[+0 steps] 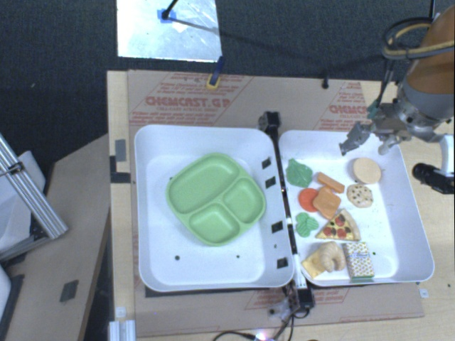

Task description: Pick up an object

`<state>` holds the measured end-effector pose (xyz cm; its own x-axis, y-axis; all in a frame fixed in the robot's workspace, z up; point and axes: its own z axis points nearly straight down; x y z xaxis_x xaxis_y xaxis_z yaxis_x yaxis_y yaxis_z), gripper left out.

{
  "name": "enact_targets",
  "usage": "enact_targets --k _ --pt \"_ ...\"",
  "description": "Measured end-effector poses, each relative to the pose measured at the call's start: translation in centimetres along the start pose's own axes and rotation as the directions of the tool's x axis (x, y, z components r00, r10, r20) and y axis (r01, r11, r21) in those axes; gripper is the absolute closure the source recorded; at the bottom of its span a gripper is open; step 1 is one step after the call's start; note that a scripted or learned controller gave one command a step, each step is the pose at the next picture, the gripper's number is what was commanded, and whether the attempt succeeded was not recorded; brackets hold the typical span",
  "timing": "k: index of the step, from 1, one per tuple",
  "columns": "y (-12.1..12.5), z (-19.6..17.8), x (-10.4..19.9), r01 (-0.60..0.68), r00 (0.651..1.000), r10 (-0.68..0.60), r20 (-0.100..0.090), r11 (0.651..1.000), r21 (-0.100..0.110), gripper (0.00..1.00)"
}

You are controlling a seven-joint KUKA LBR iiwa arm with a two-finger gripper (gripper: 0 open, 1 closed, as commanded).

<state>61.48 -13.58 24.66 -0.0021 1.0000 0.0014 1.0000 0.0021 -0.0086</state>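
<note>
You see a green 3-compartment plate (216, 199) in the left bin (153, 247); behind that bin, a shiny foil sheet (169, 21) lies past the bench (78, 190).

The arm (426, 84) is grey metal with a broad orange band above the wrist, where dark and pale cables loop. Its hand (370, 139) ends in two short grey fingers.
</note>
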Motion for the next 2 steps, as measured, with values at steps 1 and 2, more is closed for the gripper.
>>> enact_targets --k 1,2 --pt "0.2 -0.6 0.0 0.002 1.0 -0.002 0.002 1.0 -0.01 0.0" --pt "0.6 3.7 0.4 0.003 1.0 -0.003 0.001 1.0 -0.008 0.0"
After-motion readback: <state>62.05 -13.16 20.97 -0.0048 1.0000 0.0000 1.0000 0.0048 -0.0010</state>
